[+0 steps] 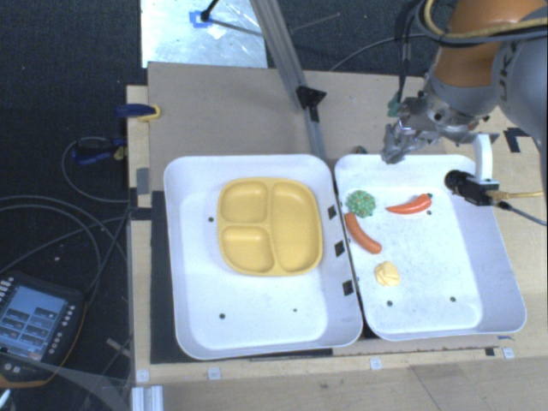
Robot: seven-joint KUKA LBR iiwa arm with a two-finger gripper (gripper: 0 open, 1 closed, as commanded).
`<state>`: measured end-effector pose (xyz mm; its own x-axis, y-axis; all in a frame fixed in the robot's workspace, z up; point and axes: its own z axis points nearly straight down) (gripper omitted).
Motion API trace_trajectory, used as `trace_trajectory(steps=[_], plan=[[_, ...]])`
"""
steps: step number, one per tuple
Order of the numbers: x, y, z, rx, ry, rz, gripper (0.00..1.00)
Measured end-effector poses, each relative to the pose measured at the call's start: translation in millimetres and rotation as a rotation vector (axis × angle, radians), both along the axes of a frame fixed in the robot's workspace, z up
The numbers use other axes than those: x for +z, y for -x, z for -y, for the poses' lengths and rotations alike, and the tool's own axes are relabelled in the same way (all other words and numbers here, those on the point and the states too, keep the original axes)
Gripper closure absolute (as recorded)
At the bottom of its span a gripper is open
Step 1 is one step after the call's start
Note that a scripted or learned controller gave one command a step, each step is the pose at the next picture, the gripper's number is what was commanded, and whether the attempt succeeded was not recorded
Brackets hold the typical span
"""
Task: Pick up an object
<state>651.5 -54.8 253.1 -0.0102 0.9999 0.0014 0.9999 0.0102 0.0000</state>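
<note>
In the right bin (488, 264) lie a green broccoli floret (361, 202), a red chili pepper (409, 205), an orange-red sausage (362, 233) and a small yellow lump (387, 273). My gripper (396, 150) hangs over the bin's far left corner, above and behind the broccoli, with nothing seen between its fingers. The arm comes in from the upper right.
The left bin (193, 315) holds a yellow divided plate (267, 226) with three compartments. A slanted metal pole (282, 50) rises behind the bins. Cables and a handheld pendant (30, 315) lie off the bench at the left.
</note>
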Motion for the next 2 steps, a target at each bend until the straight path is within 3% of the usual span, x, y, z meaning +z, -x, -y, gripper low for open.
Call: trace_trajectory(steps=[2], plan=[[-2,16,-99,0.001,-0.001,0.001,1.00]])
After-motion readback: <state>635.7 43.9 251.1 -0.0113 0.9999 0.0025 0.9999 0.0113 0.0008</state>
